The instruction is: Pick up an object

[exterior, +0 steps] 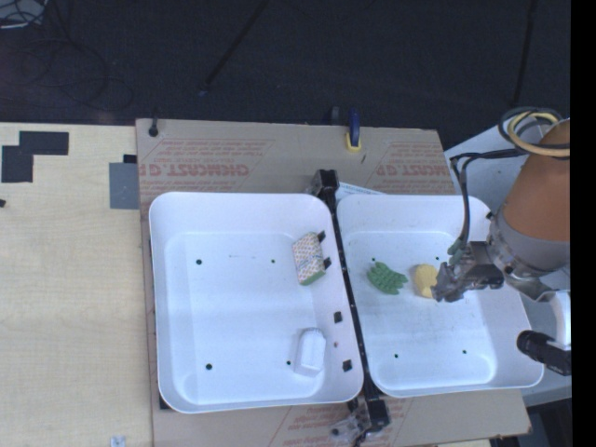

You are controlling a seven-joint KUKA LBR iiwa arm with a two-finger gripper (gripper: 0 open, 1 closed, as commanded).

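reaching into the right bin (503, 366) from the right, wrist low, gripper (445, 287) touching the yellow object (424, 277); grip state: cannot tell. risk: the tool sits at the object's edge, so a close could nudge it toward the green object (385, 277) just beside it instead of seizing it. left bin (177, 361): patterned block (308, 257) by the divider, white object (308, 350) near the front.

The right bin (410, 361) has open floor toward the front; a green piece (386, 277) and a yellow ball (424, 278) sit close together mid-bin
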